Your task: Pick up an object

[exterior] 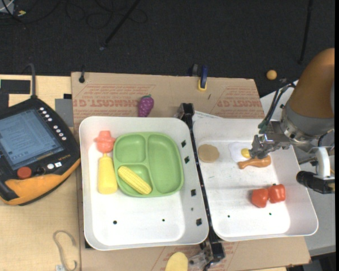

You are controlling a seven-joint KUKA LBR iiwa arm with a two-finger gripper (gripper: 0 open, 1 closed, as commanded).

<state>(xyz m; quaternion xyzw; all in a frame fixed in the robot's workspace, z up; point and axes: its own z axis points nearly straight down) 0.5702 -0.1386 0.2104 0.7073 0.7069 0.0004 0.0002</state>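
My gripper hangs low over the right bin, right above an orange toy piece and a small yellow item. A tan round cookie lies to their left. Two red peppers rest toward the bin's front right. The left bin holds a green divided plate with a corn cob on it. A yellow bottle and a red-pink toy lie beside that plate.
A purple grape bunch sits on the cardboard behind the left bin. A teach pendant lies at far left. A yellow object rests by the front edge. Black clamps run along the divider between the bins.
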